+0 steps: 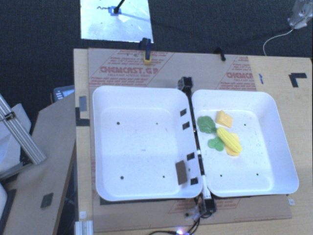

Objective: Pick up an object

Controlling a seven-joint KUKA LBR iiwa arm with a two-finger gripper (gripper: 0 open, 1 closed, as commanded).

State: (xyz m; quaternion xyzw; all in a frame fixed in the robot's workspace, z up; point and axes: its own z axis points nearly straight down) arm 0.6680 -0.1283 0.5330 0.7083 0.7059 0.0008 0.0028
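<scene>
**My Toys Sit Too Close Together**

I cannot tell how my claw is set or if it has anything, so places by my claw are hard to give.

The toys lie in the right bin (274, 180). The yellow corn (230, 141) touches the small green piece (215, 143). The big green piece (206, 124) and the orange block (224, 118) sit just beside them.

I think my claw may bump two toys at once. The corn looks round and may slip. The toys are near the bin wall, which may block me.

Board under bins (205, 65): showing red lettering, seemingly "CHEMCAST GP", repeating at the far left and far right.
Other print: staying too faint for reading.
</scene>
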